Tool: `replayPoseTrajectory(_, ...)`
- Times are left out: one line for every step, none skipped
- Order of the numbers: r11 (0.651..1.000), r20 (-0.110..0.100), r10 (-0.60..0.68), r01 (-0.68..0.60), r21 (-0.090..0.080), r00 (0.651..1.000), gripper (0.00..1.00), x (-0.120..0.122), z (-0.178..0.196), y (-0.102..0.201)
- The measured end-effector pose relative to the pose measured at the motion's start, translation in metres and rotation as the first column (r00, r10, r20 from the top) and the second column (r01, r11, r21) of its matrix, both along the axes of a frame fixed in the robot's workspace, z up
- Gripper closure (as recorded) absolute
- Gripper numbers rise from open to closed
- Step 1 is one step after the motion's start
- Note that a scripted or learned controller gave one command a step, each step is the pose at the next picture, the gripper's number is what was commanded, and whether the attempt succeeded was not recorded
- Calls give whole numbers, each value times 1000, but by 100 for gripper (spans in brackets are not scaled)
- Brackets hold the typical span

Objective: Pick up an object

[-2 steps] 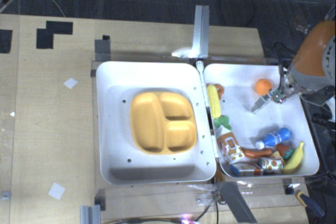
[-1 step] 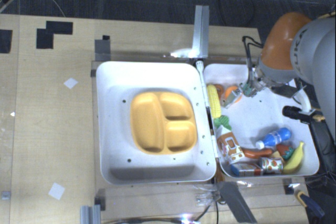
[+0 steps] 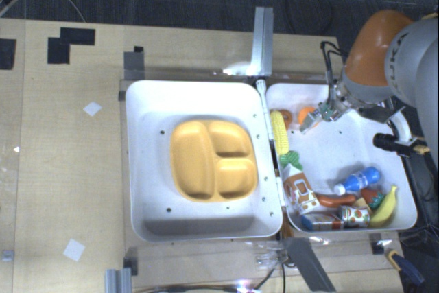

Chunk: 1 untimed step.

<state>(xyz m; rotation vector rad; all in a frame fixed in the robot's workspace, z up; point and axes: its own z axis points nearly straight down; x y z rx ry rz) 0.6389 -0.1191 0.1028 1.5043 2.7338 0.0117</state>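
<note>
**Q:** What did the overhead view show?

**A:** Two shallow white bins sat side by side on a wooden bench. The left bin (image 3: pixel 147 147) held a yellow divided tray (image 3: pixel 211 160) at its centre. The right bin (image 3: pixel 329 154) held a scatter of toy food. The grey arm (image 3: pixel 405 58) with its orange band came in from three o'clock.

**Q:** Where was the gripper?

**A:** The gripper (image 3: pixel 312 121) hung over the right bin's eleven o'clock corner. Its tip sat against a small orange item (image 3: pixel 306 112), possibly a toy carrot. Whether the claw was apart, together or clamped on that item could not be told; the tip was too small and blurred.

**Q:** What else lay in that bin?

**A:** A corn cob (image 3: pixel 279 134) lay along the bin's nine o'clock wall, just beside the gripper. Toward six o'clock a carton (image 3: pixel 299 186), a can (image 3: pixel 353 216), a blue bottle (image 3: pixel 358 181), a red sausage-like piece (image 3: pixel 333 200) and a banana (image 3: pixel 385 208) crowded together, well apart from the gripper.

**Q:** How far along was the pick?

**A:** By my judgement, at the reach or grasp stage. Nothing looked lifted; every item seemed to rest in the bin. A secure grip and a lift remained.
</note>
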Motion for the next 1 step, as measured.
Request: replayPoseTrajectory(972, -13, -234, 234, 6, 972, 100, 32, 86, 60)
